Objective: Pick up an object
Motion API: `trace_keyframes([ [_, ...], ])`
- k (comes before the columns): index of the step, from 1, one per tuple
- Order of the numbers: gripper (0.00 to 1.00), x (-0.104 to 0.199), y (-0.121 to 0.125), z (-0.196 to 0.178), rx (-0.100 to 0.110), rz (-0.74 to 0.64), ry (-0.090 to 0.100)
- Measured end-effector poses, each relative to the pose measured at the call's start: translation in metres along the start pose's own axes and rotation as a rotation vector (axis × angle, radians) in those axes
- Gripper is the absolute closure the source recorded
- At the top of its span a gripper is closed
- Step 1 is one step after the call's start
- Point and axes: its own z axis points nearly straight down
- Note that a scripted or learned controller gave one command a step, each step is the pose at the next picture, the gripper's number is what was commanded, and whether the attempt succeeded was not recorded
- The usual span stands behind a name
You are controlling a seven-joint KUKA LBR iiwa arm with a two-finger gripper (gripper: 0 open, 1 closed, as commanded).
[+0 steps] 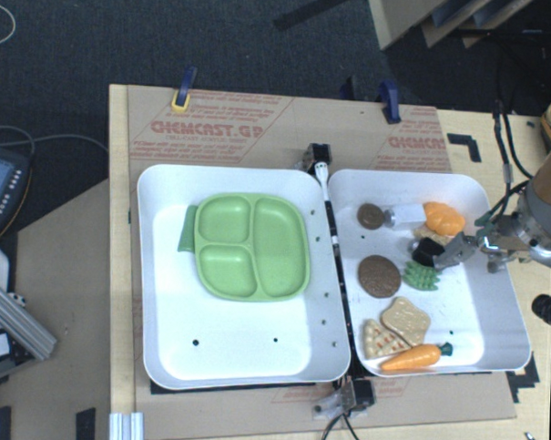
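Camera view: tool (431,253) low in right bin (499,311), beside green toy (423,276); finger state unclear.

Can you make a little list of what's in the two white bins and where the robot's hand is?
left bin: green tray with three compartments
right bin: two brown cookies, small and big; orange thing; green toy; cracker; waffle; carrot
hand: low in the right bin, just above the green toy, below the orange thing
held: nothing seen between the fingers
arm: comes in from the right
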Motion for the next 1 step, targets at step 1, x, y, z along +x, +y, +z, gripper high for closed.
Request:
trace_keyframes([
  [1,0.00,0.0002,0.0030,-0.0067,-0.013,-0.004,-0.003],
])
